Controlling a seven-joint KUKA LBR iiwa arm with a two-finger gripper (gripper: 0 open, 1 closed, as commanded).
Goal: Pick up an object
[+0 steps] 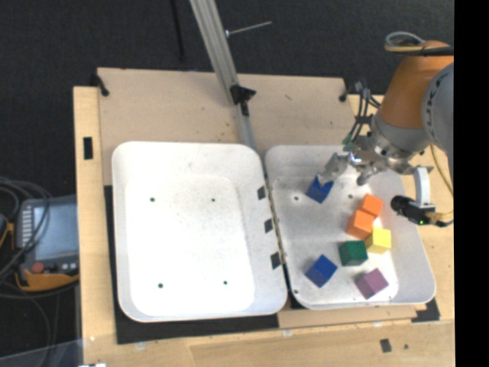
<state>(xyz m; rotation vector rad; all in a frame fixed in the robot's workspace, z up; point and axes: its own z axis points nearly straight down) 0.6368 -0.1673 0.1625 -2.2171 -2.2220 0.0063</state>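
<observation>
Closest to the front, in the right bin (299,228): a purple block (372,282) and a near blue block (322,270), a little apart. Just behind them, a green block (353,252) touching a yellow block (380,240). Behind those, a lower orange block (361,224) with an upper orange block (371,204) pressed against it. All bunched up on the right side of the bin.

Farther back, alone near the middle of the bin: a far blue block (319,189), tipped a bit on a corner. Probably the one to pick. Right above and behind it, the gripper (344,171), hanging from the grey and orange arm (405,105). Very close to the block, maybe touching its top edge. Hard to say if the jaws are open or closed, so cannot tell. No block clearly seen between them, so not safe to call it held.

What could go wrong: pinching just a corner of the tipped block and letting it slip out on the way up. Or pushing it sideways instead of grabbing it. Or closing on nothing and lifting empty.

To the left, the left bin (191,228). Farthest back, a slanted metal pole (218,44).
</observation>
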